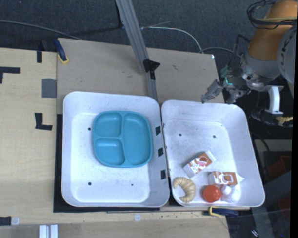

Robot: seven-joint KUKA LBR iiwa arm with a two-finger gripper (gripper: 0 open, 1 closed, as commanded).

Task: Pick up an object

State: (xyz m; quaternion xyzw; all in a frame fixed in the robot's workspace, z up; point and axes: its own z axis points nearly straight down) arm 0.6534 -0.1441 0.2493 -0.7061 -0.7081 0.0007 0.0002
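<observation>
The right bin (237, 119) holds several small items near its front edge: a white and red carton (199, 163), a tan croissant (185, 188), a red tomato (212, 193) and a second white and orange packet (226, 179). My gripper (219, 96) hangs over the back rim of the right bin, far behind those items. Its two dark fingers stand apart, open, with nothing between them. The grey arm with its orange band (269, 39) reaches in from the upper right.
The left bin (74, 152) holds a blue divided plate (122, 138). A grey metal bar (137, 40) slants down to the gap between the bins at the back. Cables run behind the bench.
</observation>
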